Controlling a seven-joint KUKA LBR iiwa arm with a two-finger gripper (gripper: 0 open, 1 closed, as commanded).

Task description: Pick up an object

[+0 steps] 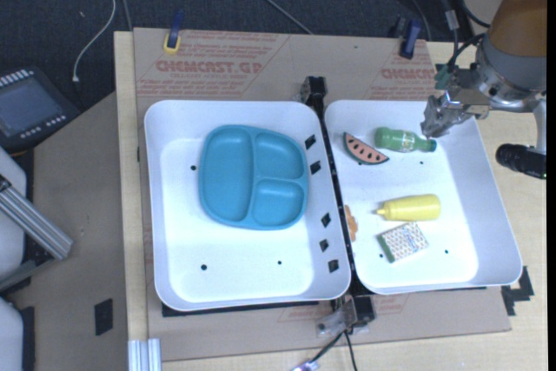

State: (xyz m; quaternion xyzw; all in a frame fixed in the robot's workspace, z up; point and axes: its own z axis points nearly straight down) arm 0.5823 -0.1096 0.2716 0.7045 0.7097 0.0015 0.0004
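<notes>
Nearest the camera, a sponge (pixel 404 241) lies in the right bin (pixel 495 248), a yellow bottle (pixel 408 208) just behind it. Farther back sit a watermelon slice (pixel 364 149) and green bottle (pixel 401 140). The gripper (pixel 437 122) hovers by the green bottle's cap. A blue plate (pixel 254 177) fills the left bin (pixel 174 256).

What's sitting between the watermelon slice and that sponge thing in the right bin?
In the camera view, the yellow bottle lies between the watermelon slice and the sponge.

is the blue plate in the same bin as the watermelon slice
No, the blue plate lies in the left bin, while the watermelon slice lies in the right bin.
</notes>
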